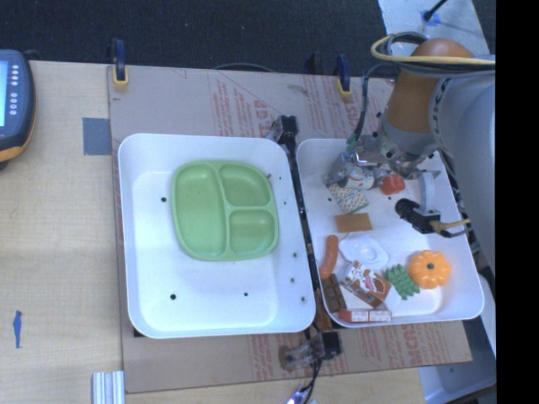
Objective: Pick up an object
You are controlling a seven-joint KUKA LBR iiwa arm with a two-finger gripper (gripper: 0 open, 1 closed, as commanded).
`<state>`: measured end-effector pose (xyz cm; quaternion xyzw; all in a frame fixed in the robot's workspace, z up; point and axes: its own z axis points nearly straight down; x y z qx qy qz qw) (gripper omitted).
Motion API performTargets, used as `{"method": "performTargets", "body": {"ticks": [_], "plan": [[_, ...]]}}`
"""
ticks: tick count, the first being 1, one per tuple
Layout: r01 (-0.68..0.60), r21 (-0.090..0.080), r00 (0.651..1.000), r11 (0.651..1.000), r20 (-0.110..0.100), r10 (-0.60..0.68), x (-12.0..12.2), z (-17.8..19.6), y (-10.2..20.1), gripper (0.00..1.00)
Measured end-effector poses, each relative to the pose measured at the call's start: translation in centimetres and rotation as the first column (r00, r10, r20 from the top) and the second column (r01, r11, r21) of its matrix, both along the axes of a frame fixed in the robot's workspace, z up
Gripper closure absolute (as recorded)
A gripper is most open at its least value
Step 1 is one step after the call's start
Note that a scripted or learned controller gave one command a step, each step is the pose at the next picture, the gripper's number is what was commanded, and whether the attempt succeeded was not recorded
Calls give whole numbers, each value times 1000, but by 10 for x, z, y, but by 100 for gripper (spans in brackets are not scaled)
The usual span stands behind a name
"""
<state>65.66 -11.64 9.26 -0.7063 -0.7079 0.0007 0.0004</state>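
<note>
Gripper (358, 171), finger state not discernible, is lowered at right bin's (472, 305) far-left corner over a patterned pouch (348, 197), probably soft, light, best pinched mid-body.

Red printing runs across the cardboard sheet (244, 99) under the two bins, in slanted lines near its far edge and again along its near right edge, but the letters are too small and blurred to read. A small packet (367, 283) near the near edge of the right bin (472, 305) carries red and white graphics; no word on it is legible. A strip (365, 316) at that bin's near edge shows red marking, also unreadable. The handheld pendant (13, 99) at the bench's far left edge has a screen and a column of buttons; nothing on them can be made out. No brand, number or sign is readable.
</note>
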Motion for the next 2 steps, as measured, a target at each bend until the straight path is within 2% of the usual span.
{"method": "performTargets", "body": {"ticks": [1, 2], "plan": [[-1, -1, 1000, 1000, -2, 1, 0, 0, 7, 0], [0, 0, 1000, 1000, 0, 0, 0, 0, -2, 0]]}}
